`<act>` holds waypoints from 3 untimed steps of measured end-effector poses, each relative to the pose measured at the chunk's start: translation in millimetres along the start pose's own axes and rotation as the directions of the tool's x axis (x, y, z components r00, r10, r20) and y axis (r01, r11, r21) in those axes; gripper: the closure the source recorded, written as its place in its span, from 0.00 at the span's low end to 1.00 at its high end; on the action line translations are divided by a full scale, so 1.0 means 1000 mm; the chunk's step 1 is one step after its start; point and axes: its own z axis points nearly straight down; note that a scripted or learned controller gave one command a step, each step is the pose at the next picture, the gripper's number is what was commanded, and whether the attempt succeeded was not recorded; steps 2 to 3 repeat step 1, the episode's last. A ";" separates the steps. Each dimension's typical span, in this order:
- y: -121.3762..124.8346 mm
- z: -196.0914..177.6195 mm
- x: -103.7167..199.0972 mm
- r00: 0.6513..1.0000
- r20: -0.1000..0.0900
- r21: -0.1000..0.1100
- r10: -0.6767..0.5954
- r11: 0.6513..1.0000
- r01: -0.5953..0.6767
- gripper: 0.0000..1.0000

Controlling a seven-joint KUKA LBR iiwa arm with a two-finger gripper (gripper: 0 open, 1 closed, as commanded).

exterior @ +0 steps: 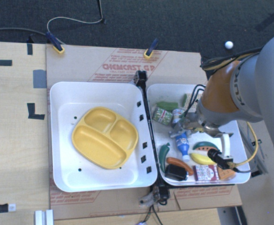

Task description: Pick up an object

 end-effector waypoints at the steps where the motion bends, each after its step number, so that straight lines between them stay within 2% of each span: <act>1: -0.039 -0.098 0.056 1.000 -0.002 0.003 -0.002 1.000 0.002 1.00; 3: -0.039 -0.098 0.056 1.000 -0.002 0.003 -0.002 1.000 0.002 1.00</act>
